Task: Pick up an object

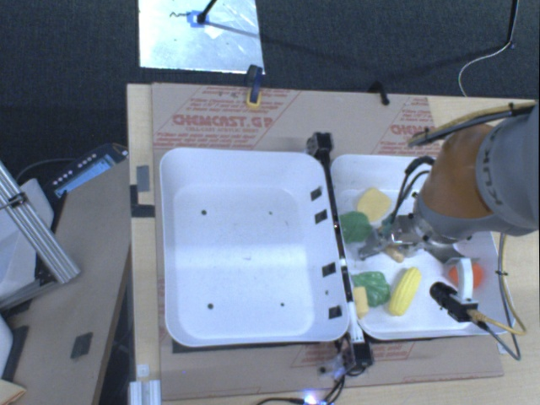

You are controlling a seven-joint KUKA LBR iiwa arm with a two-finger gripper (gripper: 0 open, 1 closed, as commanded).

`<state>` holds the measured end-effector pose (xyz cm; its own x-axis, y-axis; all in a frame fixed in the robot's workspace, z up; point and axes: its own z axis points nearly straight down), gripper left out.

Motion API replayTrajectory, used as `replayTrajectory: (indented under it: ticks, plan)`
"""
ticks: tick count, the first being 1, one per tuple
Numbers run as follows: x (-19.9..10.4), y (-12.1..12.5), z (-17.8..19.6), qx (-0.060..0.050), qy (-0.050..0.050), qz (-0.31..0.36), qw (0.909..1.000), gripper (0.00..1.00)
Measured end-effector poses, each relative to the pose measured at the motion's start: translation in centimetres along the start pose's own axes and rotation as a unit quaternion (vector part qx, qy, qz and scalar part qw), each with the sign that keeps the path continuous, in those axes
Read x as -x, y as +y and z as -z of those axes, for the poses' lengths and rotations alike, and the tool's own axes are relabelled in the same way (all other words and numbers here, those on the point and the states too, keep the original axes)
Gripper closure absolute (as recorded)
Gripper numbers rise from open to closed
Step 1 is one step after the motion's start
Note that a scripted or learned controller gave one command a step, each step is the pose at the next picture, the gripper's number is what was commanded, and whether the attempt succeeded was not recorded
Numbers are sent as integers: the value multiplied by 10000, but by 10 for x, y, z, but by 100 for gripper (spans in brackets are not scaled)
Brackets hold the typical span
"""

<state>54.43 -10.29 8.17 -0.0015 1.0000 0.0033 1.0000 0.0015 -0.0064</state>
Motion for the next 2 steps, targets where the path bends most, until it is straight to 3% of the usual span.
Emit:
replayTrajectory:
  ticks: [1,2]
  plan:
    - [-16,102,5,88,-21,35,10000,0]
    - [-15,99,15,65,-17,23,10000,100]
